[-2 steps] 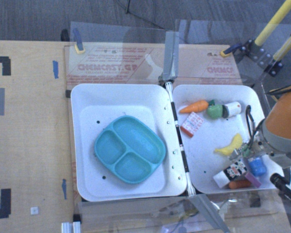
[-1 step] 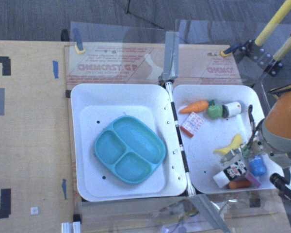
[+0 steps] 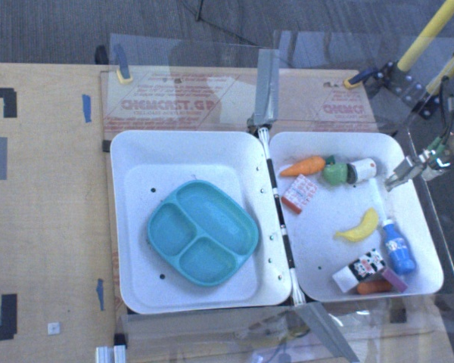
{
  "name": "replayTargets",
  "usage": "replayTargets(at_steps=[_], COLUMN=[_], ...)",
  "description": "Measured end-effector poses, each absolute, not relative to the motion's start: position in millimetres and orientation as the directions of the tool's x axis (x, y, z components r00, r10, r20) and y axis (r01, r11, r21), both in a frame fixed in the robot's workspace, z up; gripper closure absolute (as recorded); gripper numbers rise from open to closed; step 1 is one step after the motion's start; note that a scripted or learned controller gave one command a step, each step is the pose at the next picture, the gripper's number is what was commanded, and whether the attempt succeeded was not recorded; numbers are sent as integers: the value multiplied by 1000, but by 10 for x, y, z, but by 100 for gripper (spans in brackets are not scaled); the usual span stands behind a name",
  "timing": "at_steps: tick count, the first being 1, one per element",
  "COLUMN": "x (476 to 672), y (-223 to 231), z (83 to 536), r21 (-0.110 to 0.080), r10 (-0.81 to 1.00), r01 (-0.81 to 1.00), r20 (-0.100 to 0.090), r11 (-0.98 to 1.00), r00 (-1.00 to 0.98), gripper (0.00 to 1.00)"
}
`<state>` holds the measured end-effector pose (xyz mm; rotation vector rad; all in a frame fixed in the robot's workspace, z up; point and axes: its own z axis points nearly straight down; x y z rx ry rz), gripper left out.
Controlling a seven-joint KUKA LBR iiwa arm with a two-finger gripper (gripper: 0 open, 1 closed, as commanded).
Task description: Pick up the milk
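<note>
Milk (image 3: 361, 270) (the cow-patterned carton) is lying near the front of the right bin (image 3: 318, 272), untouched, so the pick is not yet begun. Gripper (image 3: 402, 174) is hovering at that bin's right rim, grasping nothing, well apart from it. Carrot (image 3: 303, 166), banana (image 3: 358, 227) and blue bottle (image 3: 397, 248) are sharing that bin; a teal plate (image 3: 203, 231) is sitting in the left bin (image 3: 132, 165).

A robotics lab or test workspace. A plywood bench (image 3: 45, 225) marked with blue tape (image 3: 86, 108) and black squares holds two white bins (image 3: 129, 157), clear plastic sheets (image 3: 174, 89) clamped beside them, cables (image 3: 204, 6) trailing over grey carpet (image 3: 60, 13) behind.
</note>
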<state>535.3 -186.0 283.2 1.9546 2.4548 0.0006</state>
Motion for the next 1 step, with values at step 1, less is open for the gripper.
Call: replayTargets(at_steps=[1], x=[5225], y=[-1568], z=[1277], r21=[1], r10=[969], r01=[969], r20=[-1], r11=[249], r00=[-249], gripper=[0])
